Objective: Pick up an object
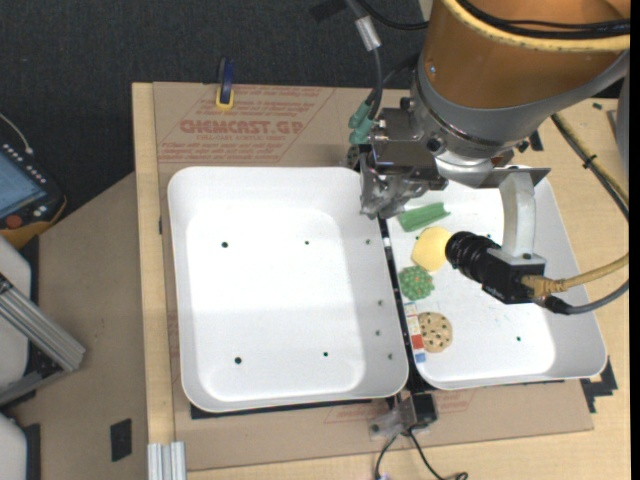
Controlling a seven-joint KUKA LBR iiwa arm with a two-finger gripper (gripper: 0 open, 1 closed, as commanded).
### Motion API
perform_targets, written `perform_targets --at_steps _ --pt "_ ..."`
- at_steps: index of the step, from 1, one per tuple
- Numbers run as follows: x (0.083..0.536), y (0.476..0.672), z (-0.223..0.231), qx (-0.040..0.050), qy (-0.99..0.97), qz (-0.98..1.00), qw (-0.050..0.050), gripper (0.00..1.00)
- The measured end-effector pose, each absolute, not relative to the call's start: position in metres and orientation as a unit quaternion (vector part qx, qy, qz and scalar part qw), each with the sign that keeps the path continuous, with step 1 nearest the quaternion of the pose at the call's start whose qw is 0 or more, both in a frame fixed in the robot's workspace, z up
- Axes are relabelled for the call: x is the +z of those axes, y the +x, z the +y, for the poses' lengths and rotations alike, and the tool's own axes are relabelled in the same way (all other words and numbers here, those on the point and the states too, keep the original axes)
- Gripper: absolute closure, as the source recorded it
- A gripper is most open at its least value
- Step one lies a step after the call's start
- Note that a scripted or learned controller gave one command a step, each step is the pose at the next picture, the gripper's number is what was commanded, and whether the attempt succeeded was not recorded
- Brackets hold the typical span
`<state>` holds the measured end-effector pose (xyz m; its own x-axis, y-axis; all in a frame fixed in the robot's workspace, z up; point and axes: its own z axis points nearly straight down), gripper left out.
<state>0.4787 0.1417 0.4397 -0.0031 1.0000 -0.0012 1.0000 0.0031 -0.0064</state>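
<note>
Nearest the camera: orange band of the arm [530,28], filling upper right. Below it, gripper [385,200] down at the top-left corner of the right bin [560,353], by the shared wall; fingers' state cannot be told. Just beside it, green strip [422,216]. Then yellow ball [431,249], green bumpy lump [417,282], cookie [433,330], all along that bin's left side. Left bin [190,268] alongside, touching.

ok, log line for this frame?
arm: over right bin, far-left corner | gripper: low by divider, grasp unconfirmed | right bin: green strip, yellow piece, green lump, cookie | pick: pending
</note>
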Motion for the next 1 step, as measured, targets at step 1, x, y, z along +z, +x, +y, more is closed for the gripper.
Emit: perform_targets --at_steps 1 --pt "0.4622 0.4794 0.1695 -0.002 -0.706 -0.708 -0.001 1.0"
